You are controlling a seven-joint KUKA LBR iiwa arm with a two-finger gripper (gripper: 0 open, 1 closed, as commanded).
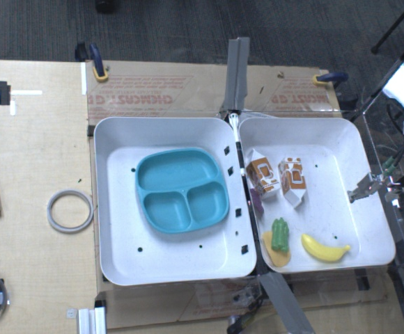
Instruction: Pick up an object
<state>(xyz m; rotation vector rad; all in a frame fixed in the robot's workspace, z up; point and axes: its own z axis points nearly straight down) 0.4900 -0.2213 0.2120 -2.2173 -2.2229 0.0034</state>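
— Two shallow white plastic bins (111,186) are sitting on the wooden bench. Is anything being picked up?

— Not yet. Everything is lying untouched: the curved yellow toy banana (325,248) in the right bin, the blue divided plastic tray (182,190) in the left. I cannot tell about the tool.

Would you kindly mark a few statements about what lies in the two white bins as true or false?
1. The turquoise three-compartment plastic tray lies in the left white bin. True.
2. The yellow plastic banana lies in the left bin. False: it lies in the right white bin, near its front edge.
3. The green toy vegetable sits left of the banana. True.
4. The two white-and-orange cartons lie on the tray. False: they lie in the right bin.
5. The grey ring lies inside a bin. False: it lies on the wooden bench, left of the bins.
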